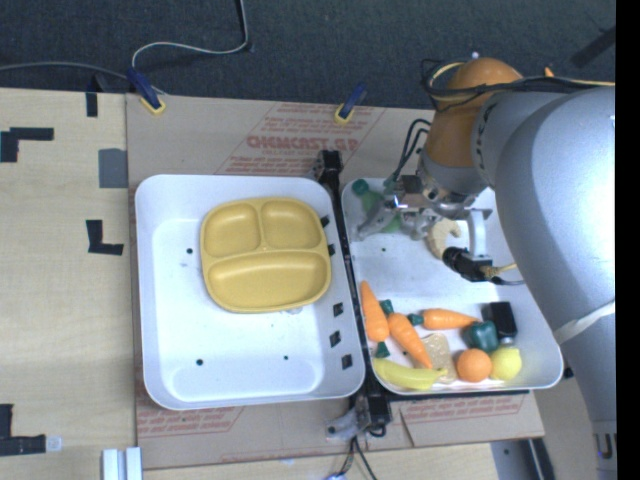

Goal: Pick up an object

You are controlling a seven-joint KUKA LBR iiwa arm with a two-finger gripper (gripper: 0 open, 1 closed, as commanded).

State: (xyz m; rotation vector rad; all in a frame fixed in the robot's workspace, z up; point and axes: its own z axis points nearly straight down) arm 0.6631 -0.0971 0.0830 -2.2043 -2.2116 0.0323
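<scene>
Worktop of pale wood carries a cardboard sheet, and on it sit two shallow white bins side by side. Across the right edge of the scene reaches the grey arm, with its orange band above the wrist, bending down over the far end of the right bin. The left bin holds a yellow divided plate, lying in its far half, toward the wall shared with the other bin. The gripper hangs low over the far left corner of the right bin, beside a green item there; whether its fingers are apart or together cannot be told, and nothing is seen between them. A pale object lies just under the wrist. Along the near edge of the right bin lies a cluster of toy food: a banana against the near wall, three carrots just above it, an orange and a lemon touching near the right corner, and a dark green piece above them.
</scene>
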